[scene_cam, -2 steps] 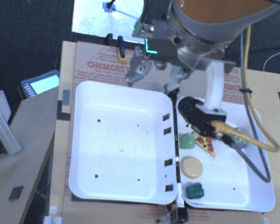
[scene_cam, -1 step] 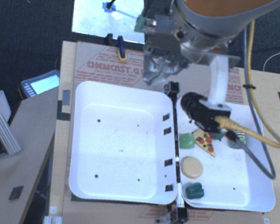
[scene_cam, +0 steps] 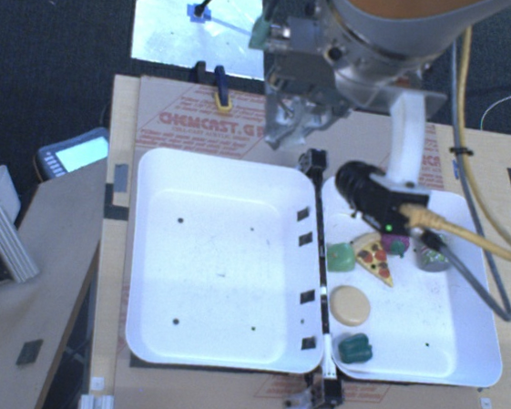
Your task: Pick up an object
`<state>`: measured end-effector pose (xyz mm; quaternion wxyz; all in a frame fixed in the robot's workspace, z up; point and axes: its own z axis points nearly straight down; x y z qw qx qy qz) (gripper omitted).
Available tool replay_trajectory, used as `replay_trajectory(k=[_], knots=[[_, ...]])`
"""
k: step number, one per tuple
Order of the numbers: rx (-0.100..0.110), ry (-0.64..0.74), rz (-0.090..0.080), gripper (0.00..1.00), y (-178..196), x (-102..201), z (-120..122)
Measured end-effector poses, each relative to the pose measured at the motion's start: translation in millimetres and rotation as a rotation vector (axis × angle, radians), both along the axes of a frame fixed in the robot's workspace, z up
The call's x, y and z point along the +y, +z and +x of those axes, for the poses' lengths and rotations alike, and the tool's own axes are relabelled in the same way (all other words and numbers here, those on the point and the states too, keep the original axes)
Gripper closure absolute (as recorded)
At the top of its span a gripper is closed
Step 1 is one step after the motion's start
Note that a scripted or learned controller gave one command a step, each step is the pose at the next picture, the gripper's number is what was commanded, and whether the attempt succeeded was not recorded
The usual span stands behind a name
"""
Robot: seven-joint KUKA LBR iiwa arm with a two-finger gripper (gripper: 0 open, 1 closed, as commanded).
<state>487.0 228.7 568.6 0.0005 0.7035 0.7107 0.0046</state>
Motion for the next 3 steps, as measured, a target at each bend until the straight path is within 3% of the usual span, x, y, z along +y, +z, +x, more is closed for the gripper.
replay_trajectory(k=[1,2,3], knots=[[-0.002,0.002,0.001,1.00,11,0,0],[0.021,-0.010,-0.013,1.00,-213,5,17],[-0.010,-0.012,0.001,1.00,-67,-20,18]])
